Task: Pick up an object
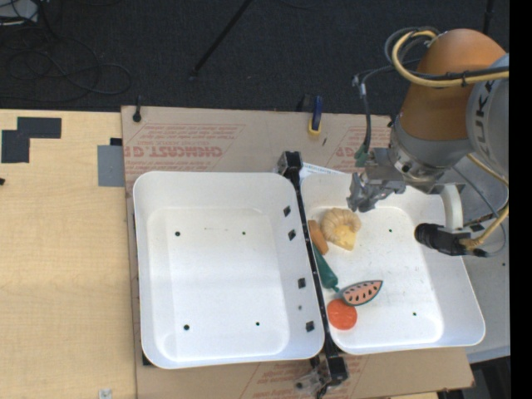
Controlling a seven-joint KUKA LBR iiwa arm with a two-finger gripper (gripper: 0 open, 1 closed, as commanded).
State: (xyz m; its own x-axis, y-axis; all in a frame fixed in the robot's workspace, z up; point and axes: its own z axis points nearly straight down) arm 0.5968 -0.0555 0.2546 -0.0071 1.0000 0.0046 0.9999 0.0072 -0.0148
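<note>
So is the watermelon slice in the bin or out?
In: the watermelon slice lies flat on the right bin's floor, beside the orange ball.

I'm working in a robotics lab, by the look of it. Two shallow white bins [216, 264] sit side by side on a sheet of printed cardboard [208, 144], laid over a pale wooden bench [58, 264]. Behind it there's dark carpet [166, 40] with loose cables [75, 65] trailing across. Cables loop over my own orange-banded arm [453, 81] too.
</note>
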